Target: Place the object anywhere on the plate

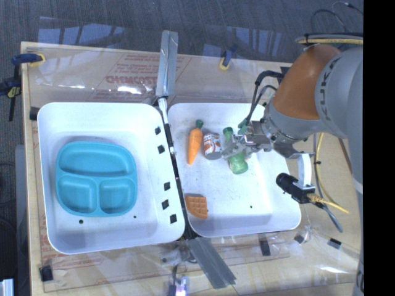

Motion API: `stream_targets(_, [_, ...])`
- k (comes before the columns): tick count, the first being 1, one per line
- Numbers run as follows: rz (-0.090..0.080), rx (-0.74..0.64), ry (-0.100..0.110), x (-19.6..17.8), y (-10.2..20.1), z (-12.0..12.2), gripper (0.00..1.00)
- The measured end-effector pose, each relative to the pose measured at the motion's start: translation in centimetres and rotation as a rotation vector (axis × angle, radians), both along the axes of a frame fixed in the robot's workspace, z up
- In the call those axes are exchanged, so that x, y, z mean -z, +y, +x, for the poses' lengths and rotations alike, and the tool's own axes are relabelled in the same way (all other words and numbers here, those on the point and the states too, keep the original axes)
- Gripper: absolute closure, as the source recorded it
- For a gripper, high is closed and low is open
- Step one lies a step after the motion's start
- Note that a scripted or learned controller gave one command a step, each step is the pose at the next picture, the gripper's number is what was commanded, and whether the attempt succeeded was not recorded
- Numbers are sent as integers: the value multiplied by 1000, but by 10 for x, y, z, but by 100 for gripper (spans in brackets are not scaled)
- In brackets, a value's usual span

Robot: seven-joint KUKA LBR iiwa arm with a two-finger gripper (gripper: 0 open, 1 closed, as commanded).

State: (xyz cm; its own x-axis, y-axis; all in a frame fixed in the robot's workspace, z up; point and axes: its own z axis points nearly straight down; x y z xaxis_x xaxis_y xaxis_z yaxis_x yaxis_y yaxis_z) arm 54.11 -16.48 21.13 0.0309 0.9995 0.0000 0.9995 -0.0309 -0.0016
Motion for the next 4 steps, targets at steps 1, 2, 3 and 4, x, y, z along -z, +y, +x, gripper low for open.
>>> stream_targets(1, [0,-33,3,20,81,12,100])
stream_targets(2, [0,-197,0,-9,179,7,100])
stream_targets(3, [1,-392,5,21,246,20,100])
stream_targets(4, [1,-392,5,21,245,20,0])
